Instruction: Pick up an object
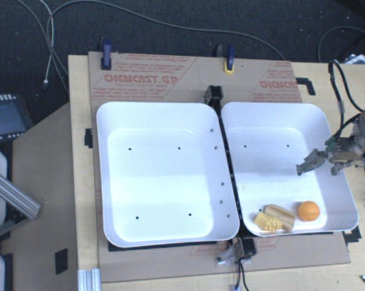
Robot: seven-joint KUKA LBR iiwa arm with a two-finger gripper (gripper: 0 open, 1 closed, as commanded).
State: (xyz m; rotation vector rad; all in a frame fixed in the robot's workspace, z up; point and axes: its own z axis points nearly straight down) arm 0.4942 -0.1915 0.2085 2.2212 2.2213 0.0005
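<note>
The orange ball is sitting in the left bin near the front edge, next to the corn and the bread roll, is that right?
Not quite. The camera view shows the orange ball in the right bin, not the left one. The rest holds: it sits near the front edge, next to the corn and the bread roll.

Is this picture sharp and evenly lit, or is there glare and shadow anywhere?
Camera view: bright, even light makes both white bins, left and right, look nearly washed out, with only soft shading along their walls; the gripper is a little blurred and casts only a faint shadow; the orange ball and yellow corn are small and soft-edged; the printed board behind reads clearly.
</note>
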